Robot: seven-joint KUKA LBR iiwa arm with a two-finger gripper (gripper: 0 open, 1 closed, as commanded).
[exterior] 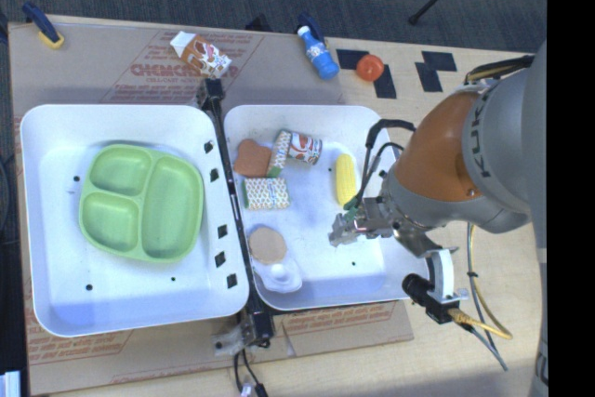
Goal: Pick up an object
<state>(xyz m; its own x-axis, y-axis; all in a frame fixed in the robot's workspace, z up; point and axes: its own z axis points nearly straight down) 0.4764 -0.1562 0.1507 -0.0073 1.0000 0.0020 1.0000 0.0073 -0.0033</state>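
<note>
With nothing seen lifted yet, the pick is judged barely begun: the jaws (346, 228), whose opening cannot be told, are poised low in the right shallow white bin (321, 284), just near of the yellow plastic corn cob (345, 178) lying there ungrasped.

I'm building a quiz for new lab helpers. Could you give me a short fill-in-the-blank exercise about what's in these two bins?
1. The green divided plate lies in the ____ bin.
2. The yellow corn cob lies in the bin nearest the ____.
3. The soda can lies on its ____.
4. The blue bottle lies ____ the bins, on the cardboard.

Missing words: left; arm; side; outside
</note>
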